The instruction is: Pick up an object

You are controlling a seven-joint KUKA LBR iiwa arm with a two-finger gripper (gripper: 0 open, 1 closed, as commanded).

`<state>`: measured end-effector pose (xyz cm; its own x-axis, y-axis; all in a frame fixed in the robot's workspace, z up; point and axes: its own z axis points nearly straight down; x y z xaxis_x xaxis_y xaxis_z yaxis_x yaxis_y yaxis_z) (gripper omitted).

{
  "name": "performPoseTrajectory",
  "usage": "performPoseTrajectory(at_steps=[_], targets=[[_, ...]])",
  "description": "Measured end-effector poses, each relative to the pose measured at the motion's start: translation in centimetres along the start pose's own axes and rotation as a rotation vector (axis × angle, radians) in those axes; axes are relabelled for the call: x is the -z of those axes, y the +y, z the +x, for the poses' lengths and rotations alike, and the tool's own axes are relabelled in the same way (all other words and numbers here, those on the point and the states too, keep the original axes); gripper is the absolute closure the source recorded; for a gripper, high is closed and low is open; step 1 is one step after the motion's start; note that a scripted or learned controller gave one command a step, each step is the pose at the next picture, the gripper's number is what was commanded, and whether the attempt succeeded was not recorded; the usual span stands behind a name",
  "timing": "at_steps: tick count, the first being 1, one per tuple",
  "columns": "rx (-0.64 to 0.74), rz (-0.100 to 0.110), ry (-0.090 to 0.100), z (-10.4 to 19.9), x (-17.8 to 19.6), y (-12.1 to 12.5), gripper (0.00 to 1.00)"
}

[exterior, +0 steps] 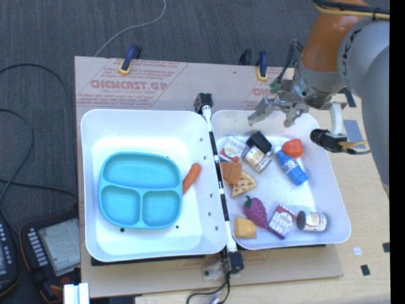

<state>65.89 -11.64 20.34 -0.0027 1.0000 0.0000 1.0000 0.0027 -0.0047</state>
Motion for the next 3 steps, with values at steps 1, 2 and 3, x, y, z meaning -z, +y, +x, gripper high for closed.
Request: performPoseTrajectory(at_steps=[1,2,3], targets=[[-0.002,-0.009,-0.001,-1.1,-10.1,-1.8,0.0],[0.001,-0.004,0.002,-0.9,-9.3,-1.8,1.0],[0.0,-0.002,-0.001,6.8,-2.1,-1.4,1.0]])
